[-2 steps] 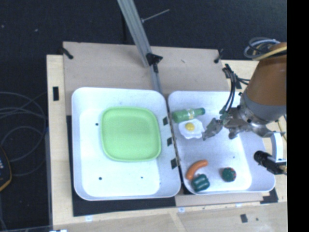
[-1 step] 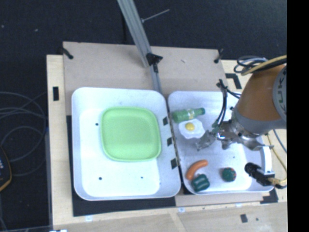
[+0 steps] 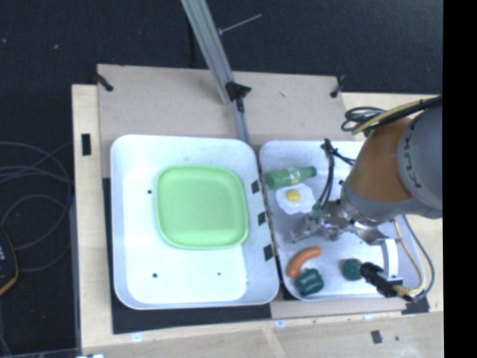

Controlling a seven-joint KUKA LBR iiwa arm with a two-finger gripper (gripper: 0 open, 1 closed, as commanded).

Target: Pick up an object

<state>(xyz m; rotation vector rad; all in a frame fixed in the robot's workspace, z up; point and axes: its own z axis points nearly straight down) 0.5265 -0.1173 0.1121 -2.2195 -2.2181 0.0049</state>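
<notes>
Hovering low in the right bin (image 3: 272, 155), gripper (image 3: 311, 226) sits just under the fried egg (image 3: 292, 198); jaw state can't tell. Bottle (image 3: 291, 176) above, sausage (image 3: 304, 259) and green block (image 3: 309, 280) below. Green plate (image 3: 201, 206) in left bin (image 3: 127, 222).

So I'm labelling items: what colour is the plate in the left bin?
Light green, plain; the plate shows clearly in the camera view.

Grey arm (image 3: 428, 166); broad orange band (image 3: 376, 166) above the wrist (black cables alongside).
</notes>
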